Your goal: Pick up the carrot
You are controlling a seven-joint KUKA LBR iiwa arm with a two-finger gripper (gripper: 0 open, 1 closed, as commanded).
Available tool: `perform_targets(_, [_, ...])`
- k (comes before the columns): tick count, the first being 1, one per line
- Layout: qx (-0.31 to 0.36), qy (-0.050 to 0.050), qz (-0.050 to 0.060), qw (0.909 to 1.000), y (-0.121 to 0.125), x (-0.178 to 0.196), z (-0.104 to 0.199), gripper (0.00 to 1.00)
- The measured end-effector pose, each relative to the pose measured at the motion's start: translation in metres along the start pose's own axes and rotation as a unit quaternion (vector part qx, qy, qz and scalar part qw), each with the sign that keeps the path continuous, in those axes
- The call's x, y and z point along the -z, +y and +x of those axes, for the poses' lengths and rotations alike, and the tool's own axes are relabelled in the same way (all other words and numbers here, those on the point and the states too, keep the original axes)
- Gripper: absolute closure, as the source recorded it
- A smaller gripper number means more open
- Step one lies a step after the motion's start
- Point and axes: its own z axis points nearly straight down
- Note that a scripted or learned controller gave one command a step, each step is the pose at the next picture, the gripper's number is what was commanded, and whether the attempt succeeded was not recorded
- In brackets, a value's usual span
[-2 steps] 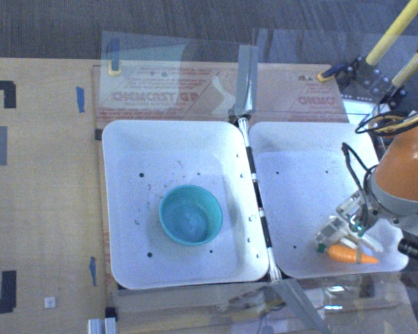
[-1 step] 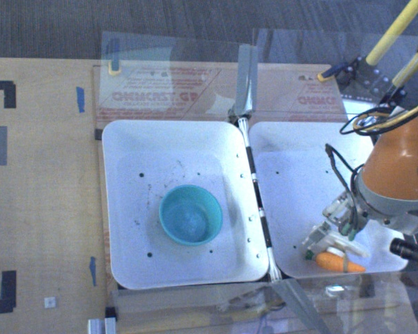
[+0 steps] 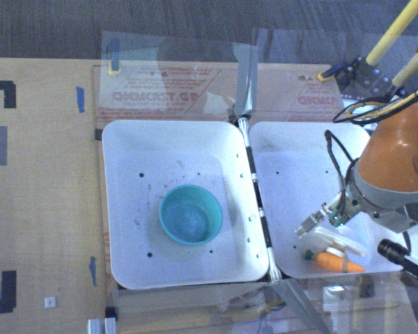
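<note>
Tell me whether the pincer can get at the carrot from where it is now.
Probably yes. The pincer hangs in the right bin, just above the carrot at the bin's near edge. Nothing lies between them, though the rim is close.

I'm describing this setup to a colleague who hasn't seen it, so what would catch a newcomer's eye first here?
Probably the big grey arm with its orange band reaching in from the right over the right white bin, its two-finger gripper hovering low near the front. Just below it, a small orange carrot with a green tip lies at that bin's front edge. In the left white bin, a round teal bowl sits alone.
</note>
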Motion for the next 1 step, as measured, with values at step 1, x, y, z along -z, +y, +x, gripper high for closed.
perform_targets(1, [-0.033, 0.0, 0.001, 0.9995, -0.0213, 0.0584, -0.037, 0.0])
